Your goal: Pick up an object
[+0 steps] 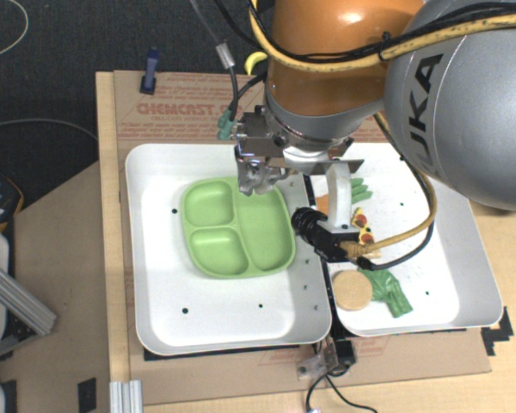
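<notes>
A light green divided plate (238, 229) with three compartments lies in the left white bin (159, 299). In the right white bin (464, 299) I see a round tan disc (353, 292), a dark green toy piece (393, 295), a small red and yellow item (360, 223) and an orange piece (322, 205). My gripper (285, 183) hangs low under the orange band (344, 33). It is over the plate's far right corner, near the wall between the two bins. The arm hides the far part of the right bin.
Both bins rest on a cardboard sheet (120, 231) printed with red letters. A blue clip (150, 70) sits at the sheet's far left corner. A black hose and yellow cable (387, 241) loop off the wrist over the right bin. Dark floor with cables lies to the left.
</notes>
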`<state>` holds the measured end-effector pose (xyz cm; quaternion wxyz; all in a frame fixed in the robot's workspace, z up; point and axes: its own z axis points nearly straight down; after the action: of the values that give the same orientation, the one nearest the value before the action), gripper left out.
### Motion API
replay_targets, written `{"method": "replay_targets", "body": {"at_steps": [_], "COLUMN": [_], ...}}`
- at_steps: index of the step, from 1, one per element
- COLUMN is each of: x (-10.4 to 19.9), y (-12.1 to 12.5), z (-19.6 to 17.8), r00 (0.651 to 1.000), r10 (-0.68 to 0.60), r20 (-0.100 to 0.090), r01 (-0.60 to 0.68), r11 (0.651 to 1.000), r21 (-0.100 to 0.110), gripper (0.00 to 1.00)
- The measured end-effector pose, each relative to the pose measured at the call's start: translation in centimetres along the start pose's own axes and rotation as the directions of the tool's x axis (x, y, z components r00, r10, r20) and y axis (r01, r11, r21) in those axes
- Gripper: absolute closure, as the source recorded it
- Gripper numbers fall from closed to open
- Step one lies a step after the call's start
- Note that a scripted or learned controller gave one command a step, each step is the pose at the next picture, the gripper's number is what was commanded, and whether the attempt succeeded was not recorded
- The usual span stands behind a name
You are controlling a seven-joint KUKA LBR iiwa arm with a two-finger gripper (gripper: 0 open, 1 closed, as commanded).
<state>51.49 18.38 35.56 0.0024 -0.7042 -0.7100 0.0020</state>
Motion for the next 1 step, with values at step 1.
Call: {"method": "replay_targets", "body": {"at_steps": [1], "x": [-0.44], "y": [0.17], "z": [-1.34], "r00": [1.000], "r10": [0.007], "r20": [0.000], "r01": [-0.007], "r11": [1.000], "r21": [-0.007], "gripper": [1.00]}}
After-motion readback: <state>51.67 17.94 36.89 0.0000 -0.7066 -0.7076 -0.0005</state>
